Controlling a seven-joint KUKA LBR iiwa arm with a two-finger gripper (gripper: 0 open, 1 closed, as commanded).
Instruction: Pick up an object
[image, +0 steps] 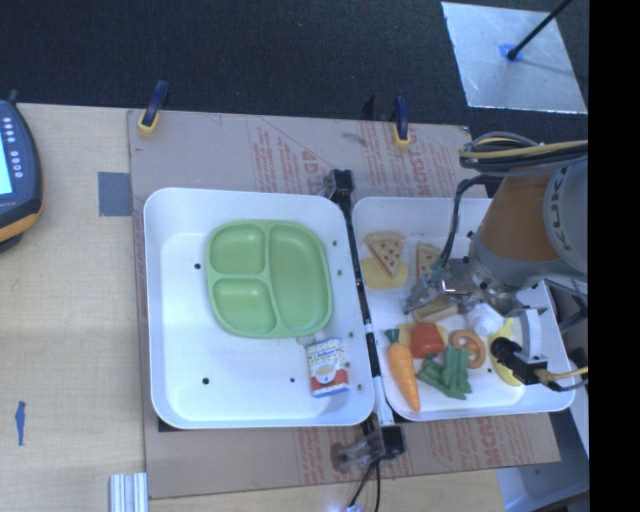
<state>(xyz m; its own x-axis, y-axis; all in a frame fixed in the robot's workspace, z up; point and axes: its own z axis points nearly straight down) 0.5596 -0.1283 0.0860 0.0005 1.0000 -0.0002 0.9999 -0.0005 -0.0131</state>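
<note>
Hand (432, 297) over red tomato (426, 338) (glossy, rounded) beside carrot (403, 373).

A light wooden table (70, 330) carries a brown cardboard sheet (260, 150) held by clamps (152, 108). Beyond it lies dark carpeted floor (250, 45), with a pale patch (515, 55) at the upper right.

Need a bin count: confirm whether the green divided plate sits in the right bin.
No, the green divided plate lies in the left bin, beside a small carton.
</note>
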